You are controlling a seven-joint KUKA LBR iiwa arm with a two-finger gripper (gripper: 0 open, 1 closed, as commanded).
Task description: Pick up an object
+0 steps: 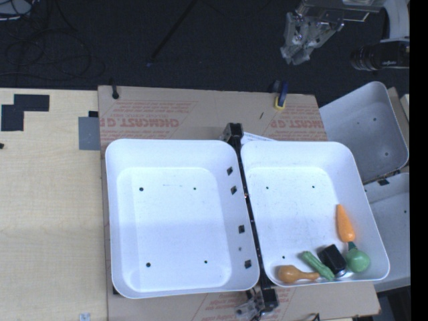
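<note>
So the pincer (297,51) is being held way up above the far edge of the right bin (364,179), out over the dark floor area beyond the table (47,199), and nothing is being gripped between its fingers as far as can be seen. How far apart those fingers are can't be told, it's too blurry up there.

All the candidates are being crowded into the near right corner of the right bin: an orange carrot (345,224) is lying along the right wall, a green ball (359,260) is sitting just nearer than it, a black block (332,259) is being squeezed in beside the ball, a green stick (317,265) is touching the block on its left, and a yellow-orange pear-shaped thing (296,273) is lying at the near wall, left of the stick. The left bin (110,179) isn't being used for anything.

What's probably going to bite here: everything is being jammed against the bin's sloped walls, so a finger could be stopped by the rim or wall on the way down. Because the pieces are touching, two could be pinched at once, or a neighbour could be shoved away. The ball and the carrot are likely being the slippery ones, easily squirted out of a squeeze.
</note>
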